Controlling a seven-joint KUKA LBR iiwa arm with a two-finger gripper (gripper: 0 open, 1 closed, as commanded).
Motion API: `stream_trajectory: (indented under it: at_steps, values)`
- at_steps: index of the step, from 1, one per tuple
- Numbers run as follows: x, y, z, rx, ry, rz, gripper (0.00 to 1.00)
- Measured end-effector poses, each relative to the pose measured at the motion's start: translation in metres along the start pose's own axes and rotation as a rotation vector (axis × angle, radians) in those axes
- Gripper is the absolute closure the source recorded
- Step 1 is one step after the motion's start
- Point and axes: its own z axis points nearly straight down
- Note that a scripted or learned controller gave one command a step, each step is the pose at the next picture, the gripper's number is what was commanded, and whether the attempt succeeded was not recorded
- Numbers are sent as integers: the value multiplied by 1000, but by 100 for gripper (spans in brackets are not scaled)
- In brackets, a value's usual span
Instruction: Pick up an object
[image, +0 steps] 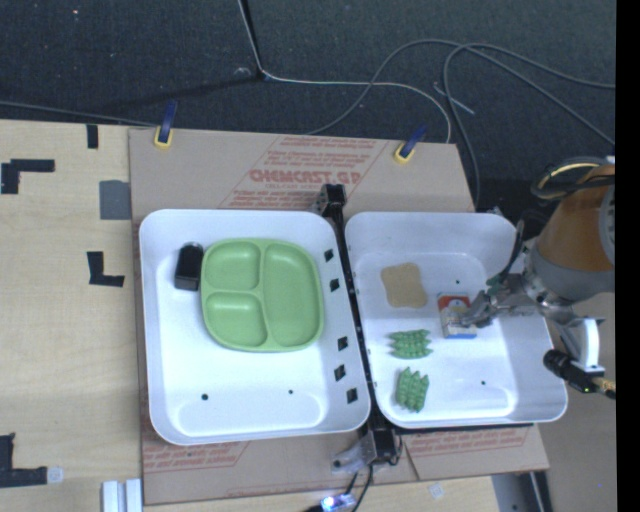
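camera view looks down at a slant on two white bins set side by side on a cardboard sheet on the desk (60, 330). the left bin (170, 400) carries a green divided plate (262, 294) in its upper middle, with a small black block (188, 267) touching or just beside the plate's left rim. the right bin (530, 395) holds four small things: a tan flat piece (404, 285) toward the upper middle, two green knobbly pieces, one (410, 345) at centre and one (411, 388) below it nearer the bottom wall, and a small red, white and blue item (458, 316) right of the tan piece.

the arm comes in from the right of the frame, and the gripper (468, 318) is down low in the right bin, right over that small red, white and blue item. the tip is dark and blurred against the item, so i cannot tell how the gripper is set, nor whether it has the item or is merely resting on it.

as i judge it, the reach is made and the pick itself is not yet shown done: nothing is seen lifted off the bin floor. what is left is to secure the item and raise it.

room looks fair. the item sits in the middle right of its bin, apart from the right wall and from the tan piece to its left. the green pieces lie lower and to the left, well out of a straight lift. the clips along the divider between the bins are far off to the left.
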Motion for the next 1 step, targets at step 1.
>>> stream_trajectory:
  at_steps: [1]
  values:
    - [6, -4, -46, 11, -1, 0, 100]
